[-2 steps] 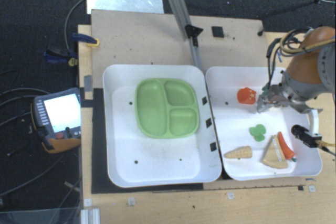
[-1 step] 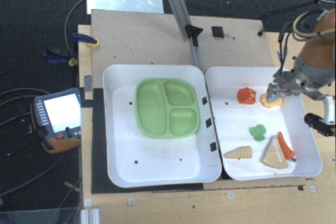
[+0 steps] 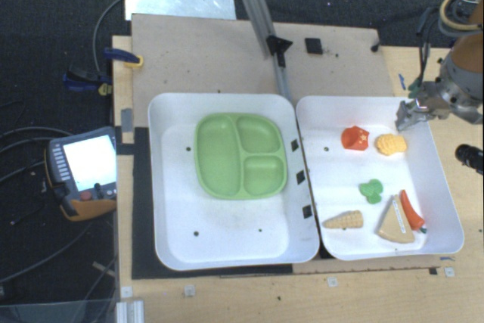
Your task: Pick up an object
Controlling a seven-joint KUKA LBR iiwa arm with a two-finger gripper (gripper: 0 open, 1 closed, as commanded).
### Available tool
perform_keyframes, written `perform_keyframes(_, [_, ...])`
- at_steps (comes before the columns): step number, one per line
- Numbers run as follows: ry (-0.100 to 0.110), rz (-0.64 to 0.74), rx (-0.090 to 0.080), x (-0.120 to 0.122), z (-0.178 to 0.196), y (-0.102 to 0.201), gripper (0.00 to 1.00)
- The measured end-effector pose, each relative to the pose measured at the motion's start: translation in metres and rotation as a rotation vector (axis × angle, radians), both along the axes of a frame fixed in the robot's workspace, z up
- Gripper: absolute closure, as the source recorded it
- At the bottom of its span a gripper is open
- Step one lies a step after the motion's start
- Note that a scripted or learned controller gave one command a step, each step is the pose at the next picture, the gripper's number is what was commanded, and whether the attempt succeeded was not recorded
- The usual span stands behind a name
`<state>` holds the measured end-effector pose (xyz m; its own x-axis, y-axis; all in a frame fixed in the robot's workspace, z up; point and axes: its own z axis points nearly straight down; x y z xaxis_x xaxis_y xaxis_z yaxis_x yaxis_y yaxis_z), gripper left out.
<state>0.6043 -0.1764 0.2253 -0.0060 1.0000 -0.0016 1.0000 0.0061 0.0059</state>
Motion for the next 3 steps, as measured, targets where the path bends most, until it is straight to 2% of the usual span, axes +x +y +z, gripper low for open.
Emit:
perform_keyframes(1, [0.001,0.000,0.001,0.001,0.027,0.000,1.00])
perform_keyframes(3, [0.004,0.001,0.001,-0.005,0.018,0.112,1.00])
